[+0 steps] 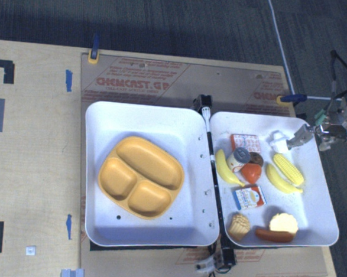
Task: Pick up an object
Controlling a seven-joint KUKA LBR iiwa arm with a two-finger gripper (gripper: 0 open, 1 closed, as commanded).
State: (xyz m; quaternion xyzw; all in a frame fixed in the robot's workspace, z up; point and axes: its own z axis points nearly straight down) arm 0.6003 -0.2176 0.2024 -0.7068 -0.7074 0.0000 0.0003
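While the fingers (296, 139) hang at the right bin's (328, 217) two o'clock, I cannot tell their opening.

1. The left bin (94, 177) holds a yellow three-part plate (141, 175) at its middle.
2. The right bin (326, 202) holds toy food: a banana (225, 168) along its left edge, a corn cob (289, 168) and a second banana (281, 180) toward its right edge, a tomato (251, 173) between them.
3. A sausage (273, 235) lies near the right bin's front edge.
4. The hand (301, 137) hangs over the right bin's far right corner, just beside a small white object (277, 140).
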